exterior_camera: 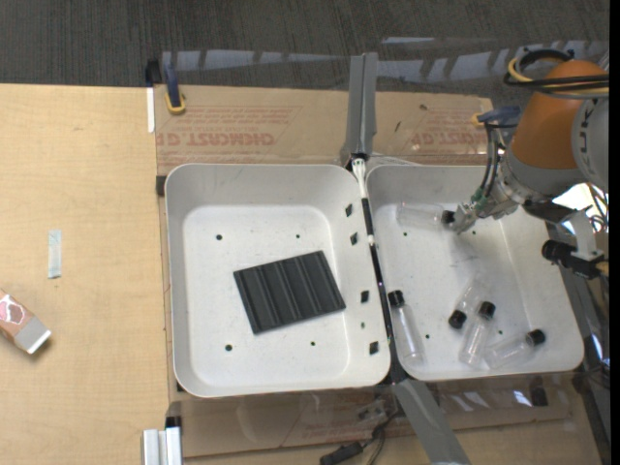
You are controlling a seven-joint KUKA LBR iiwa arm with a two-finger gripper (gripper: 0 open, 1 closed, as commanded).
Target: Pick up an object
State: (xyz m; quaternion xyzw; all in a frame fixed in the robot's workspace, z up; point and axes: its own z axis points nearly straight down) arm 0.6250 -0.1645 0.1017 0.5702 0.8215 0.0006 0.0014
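Note:
The right bin (542,361) holds several clear plastic tubes with black caps. One tube (405,332) lies along the bin's left wall, and others (477,329) cluster near the front right. Another clear tube (424,216) lies at the back of the bin with its black cap toward the right. My gripper (463,218) hangs low over the back of the right bin, its tip right beside that tube's cap. The fingers are too small and dark to read. A dark ribbed mat (289,291) lies flat in the left bin (194,260).
The grey arm with its orange band (547,124) reaches in from the upper right over the right bin's back corner. A metal divider (360,105) stands behind the seam between the bins. A small packet (21,324) and a grey strip (54,254) lie on the bench at left.

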